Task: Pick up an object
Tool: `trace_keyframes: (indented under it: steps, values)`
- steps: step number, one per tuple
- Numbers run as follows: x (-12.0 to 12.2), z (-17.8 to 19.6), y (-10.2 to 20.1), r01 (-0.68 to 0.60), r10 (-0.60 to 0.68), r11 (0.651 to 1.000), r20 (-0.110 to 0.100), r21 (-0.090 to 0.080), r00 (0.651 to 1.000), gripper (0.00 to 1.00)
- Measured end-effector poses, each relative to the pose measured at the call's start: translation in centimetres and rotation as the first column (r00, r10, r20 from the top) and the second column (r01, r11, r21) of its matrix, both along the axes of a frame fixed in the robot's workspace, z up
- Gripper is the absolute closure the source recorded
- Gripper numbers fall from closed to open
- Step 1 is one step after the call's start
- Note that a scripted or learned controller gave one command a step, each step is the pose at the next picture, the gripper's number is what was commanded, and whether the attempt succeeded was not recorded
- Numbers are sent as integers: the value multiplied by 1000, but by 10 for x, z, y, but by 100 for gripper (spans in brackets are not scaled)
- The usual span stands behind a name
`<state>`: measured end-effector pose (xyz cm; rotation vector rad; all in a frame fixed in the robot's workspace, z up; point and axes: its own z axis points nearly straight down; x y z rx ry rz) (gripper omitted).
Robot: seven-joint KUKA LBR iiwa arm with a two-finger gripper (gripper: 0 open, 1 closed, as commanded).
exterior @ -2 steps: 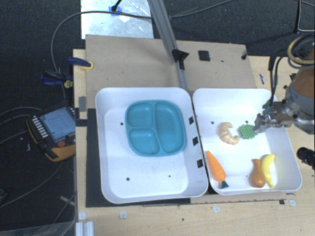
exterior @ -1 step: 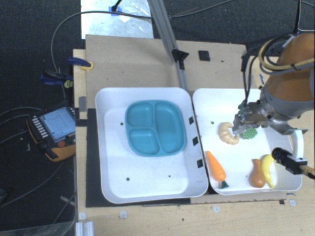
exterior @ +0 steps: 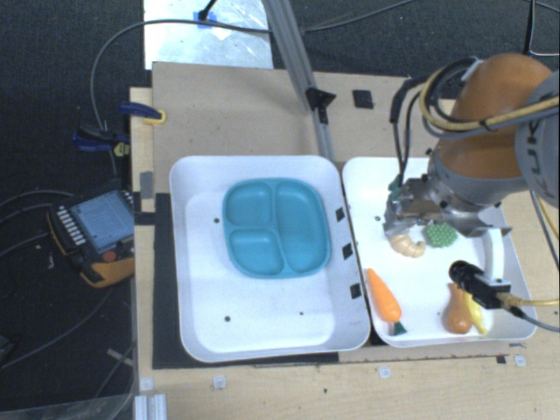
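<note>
My gripper [exterior: 404, 220] hangs low over the upper left part of the right bin [exterior: 367, 182]. Just under it, toward the bin's front, lies a small beige lumpy object [exterior: 408, 247]; whether it touches the gripper is unclear. A green bumpy object [exterior: 439, 233] sits right beside it, partly hidden by the wrist. An orange carrot [exterior: 383, 297] with a dark green tip lies along the bin's left wall near the front. A brown-orange pear-shaped object [exterior: 457, 311] rests near the front right.
The left bin [exterior: 262, 322] holds a blue divided plate [exterior: 276, 227] toward its back. A raised divider between the bins carries black clips [exterior: 348, 252]. The grey and orange arm [exterior: 494, 121] covers the right bin's back right.
</note>
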<state>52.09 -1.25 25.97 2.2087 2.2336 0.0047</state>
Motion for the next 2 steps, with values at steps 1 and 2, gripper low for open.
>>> trace_keyframes:
  steps: [1,2]
  values:
    - [-4,1,54,-1,1,1000,0,0,1000,100]
    - [-4,-19,110,1,-1,1000,-3,0,1000,100]
